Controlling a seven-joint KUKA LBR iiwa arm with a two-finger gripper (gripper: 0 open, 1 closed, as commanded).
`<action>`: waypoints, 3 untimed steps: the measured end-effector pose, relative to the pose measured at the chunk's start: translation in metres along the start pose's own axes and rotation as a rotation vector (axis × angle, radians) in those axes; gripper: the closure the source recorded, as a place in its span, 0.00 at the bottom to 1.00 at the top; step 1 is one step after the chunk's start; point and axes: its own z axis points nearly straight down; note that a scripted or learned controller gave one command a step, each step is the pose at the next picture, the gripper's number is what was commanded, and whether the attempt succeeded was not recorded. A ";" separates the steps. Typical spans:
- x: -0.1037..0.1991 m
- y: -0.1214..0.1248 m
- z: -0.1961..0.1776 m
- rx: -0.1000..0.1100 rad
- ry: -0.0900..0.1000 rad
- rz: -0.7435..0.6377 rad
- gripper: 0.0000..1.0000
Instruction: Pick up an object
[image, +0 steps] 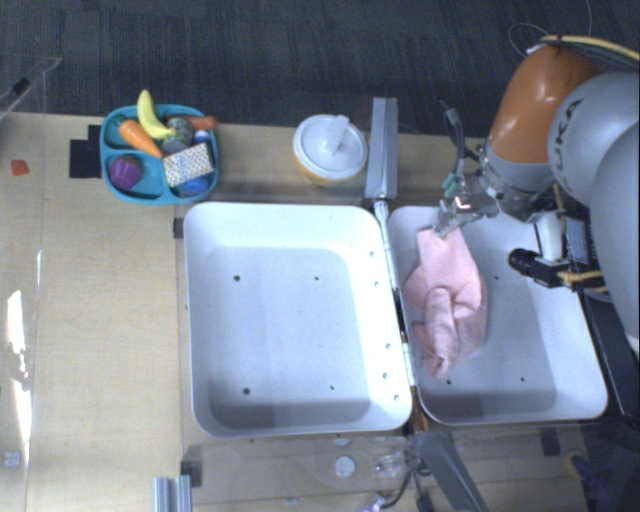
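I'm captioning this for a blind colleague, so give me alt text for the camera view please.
Seen from above, a grey robot arm's gripper sits at the top corner of a crumpled pink cloth in the right white bin, beside the left white bin. Behind the bins stand a blue tray of toy food and a round white container.
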 end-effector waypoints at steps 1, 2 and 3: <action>0.000 0.000 0.000 0.000 0.000 0.000 0.00; -0.021 -0.020 0.067 -0.004 -0.001 -0.118 0.00; 0.016 -0.020 -0.032 -0.005 -0.002 -0.147 0.00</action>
